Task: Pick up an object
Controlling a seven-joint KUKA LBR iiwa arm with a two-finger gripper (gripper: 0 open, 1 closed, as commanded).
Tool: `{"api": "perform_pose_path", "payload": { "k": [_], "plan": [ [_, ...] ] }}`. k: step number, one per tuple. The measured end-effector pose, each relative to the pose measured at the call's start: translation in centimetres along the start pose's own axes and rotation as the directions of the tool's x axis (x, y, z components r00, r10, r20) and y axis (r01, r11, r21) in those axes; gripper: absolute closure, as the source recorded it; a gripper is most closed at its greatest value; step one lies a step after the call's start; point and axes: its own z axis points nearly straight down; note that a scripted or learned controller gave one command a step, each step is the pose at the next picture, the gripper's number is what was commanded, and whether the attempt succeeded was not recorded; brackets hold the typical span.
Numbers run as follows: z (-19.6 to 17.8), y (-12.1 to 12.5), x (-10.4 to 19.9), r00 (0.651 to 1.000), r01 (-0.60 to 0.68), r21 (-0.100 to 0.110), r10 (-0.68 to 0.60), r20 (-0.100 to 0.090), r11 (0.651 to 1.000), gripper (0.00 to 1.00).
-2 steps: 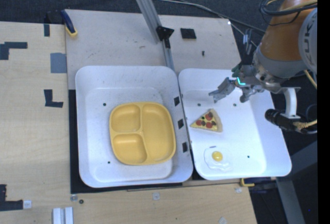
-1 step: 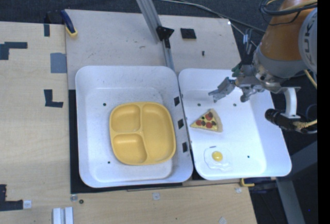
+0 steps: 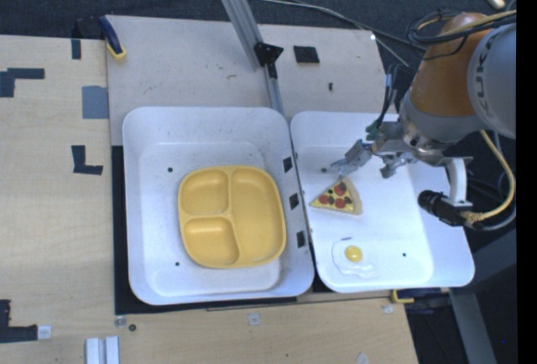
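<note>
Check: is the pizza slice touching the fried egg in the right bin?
Apart. The camera view shows the pizza slice and the fried egg with a clear strip of white bin floor between them.

The gripper [image 3: 367, 159] hung over the right bin [image 3: 436, 262], near that bin's far left part, with the arm [image 3: 457, 77] reaching in from the right behind it. Just before the gripper and slightly to its left, the pizza slice [image 3: 338, 198] lay in the same bin, near but apart from the fingertips. Further forward from the gripper, the fried egg [image 3: 352, 257] lay near the bin's front edge. Well to the gripper's left, the left bin [image 3: 151, 144] stood beside the right one, and the divided plate [image 3: 232, 215] lay in it.
</note>
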Motion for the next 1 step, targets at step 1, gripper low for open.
{"api": "perform_pose_path", "payload": {
  "k": [1],
  "plan": [
    [6.51,-0.02,0.08,1.000,0.000,0.002,0.000,-0.001,1.000,0.00]
  ]
}}
